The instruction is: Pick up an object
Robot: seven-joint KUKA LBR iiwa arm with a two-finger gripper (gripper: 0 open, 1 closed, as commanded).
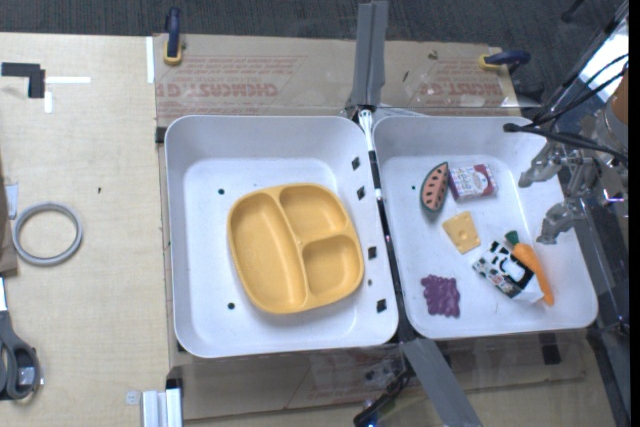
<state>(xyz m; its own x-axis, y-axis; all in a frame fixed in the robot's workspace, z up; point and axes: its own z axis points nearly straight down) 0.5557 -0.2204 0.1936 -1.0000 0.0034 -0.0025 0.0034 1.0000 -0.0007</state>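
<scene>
We record five small objects lying in the right bin [400,235]. A watermelon slice [434,186] sits toward the back, just beside a red-and-white packet [471,181]. A yellow cheese wedge [462,232] lies near the middle, and a purple grape cluster [440,295] rests toward the front. A black-and-white carton [502,270] lies touching a carrot [529,266], whose green top points toward the back of the bin.

We observe the gripper [548,200] over the right edge of this bin, beside the carrot and carton but apart from them. Its two metal fingers [553,222] show with nothing between them, and we note the jaws standing apart.

The left bin [190,215] holds a yellow divided plate [296,247] with three compartments, set at a slant. On the tabletop [80,145] to the left we note a grey tape ring [44,233], scissors [17,365] at the front edge, and a blue-handled clamp [173,35] at the back.
</scene>
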